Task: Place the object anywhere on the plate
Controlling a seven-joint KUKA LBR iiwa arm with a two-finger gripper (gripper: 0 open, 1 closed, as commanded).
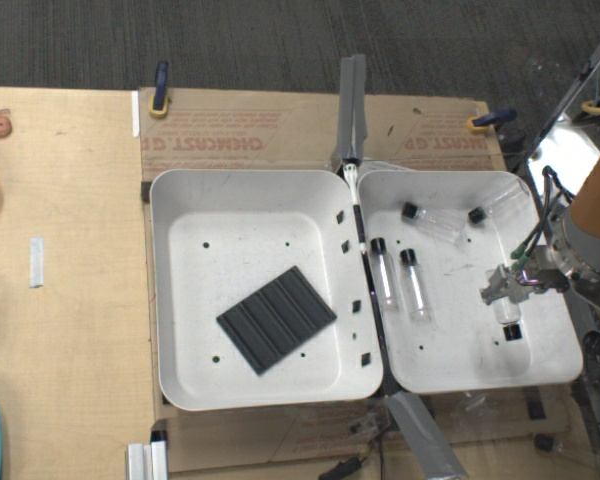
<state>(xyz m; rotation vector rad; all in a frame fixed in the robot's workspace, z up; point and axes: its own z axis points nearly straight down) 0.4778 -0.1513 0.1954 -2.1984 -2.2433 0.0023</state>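
Observation:
A dark grey ridged plate [277,319] lies at a slant on the floor of the left bin [180,268]. Several clear tubes with black caps lie in the right bin [450,368]: two side by side near its left wall [383,271] [414,282], and two more toward the back [430,220] [488,208]. My gripper [502,290] is low over the right side of the right bin. Another clear tube with a black cap [511,324] sits directly under it, touching or nearly touching the gripper. The gripper body hides the tube's upper end.
The raised rims where the two bins meet [358,268] run between the tubes and the plate. Cables and the arm's wrist [580,238] crowd the right bin's right edge. Cardboard [250,133] lies behind the bins, with clamps at its back corners.

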